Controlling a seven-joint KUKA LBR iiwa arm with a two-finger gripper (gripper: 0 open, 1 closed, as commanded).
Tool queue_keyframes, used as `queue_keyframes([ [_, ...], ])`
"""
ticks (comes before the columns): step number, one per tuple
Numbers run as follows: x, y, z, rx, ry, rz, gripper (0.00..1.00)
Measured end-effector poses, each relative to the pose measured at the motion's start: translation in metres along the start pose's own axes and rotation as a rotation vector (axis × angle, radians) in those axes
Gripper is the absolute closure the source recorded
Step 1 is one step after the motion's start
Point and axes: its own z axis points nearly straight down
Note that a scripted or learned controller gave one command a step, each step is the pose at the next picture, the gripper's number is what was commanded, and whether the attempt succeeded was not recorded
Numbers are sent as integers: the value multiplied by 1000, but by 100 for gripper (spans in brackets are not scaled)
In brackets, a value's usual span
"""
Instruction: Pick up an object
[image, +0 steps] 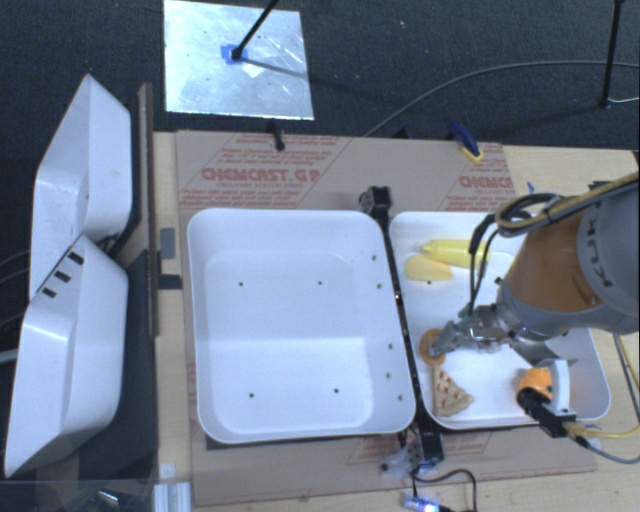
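The gripper (447, 340) hangs low in the right bin (597, 392), its grey metal tip just beside a small round orange-brown piece (430, 347), perhaps a toy cookie, and seemingly touching its right edge; how the jaws stand I cannot tell, since the tip reads as one blurred grey mass and nothing shows plainly between its parts. By my judgement the pick is not yet done: every object lies flat on the bin floor, and the reach looks finished with the grasp and lift still ahead. Just below the round piece lies a pizza slice (449, 392), a flat wedge with a pale crust edge and speckled red-yellow top, likely moulded plastic. Further right, near the bin's front wall, sits a small orange object (535, 381), rounded and smooth, partly hidden by the arm's fittings. Toward the back lie a yellow banana (450, 250), long and glossy, and a shorter pale yellow piece (427, 268) near it. The left bin (300, 320) is smooth white plastic with rounded corners.
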Motion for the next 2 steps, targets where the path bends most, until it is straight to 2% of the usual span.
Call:
queue_keyframes([
  [1, 0, 1, 9, -5, -1, 0, 0],
  [2, 1, 2, -1, -6, 0, -1, 100],
])
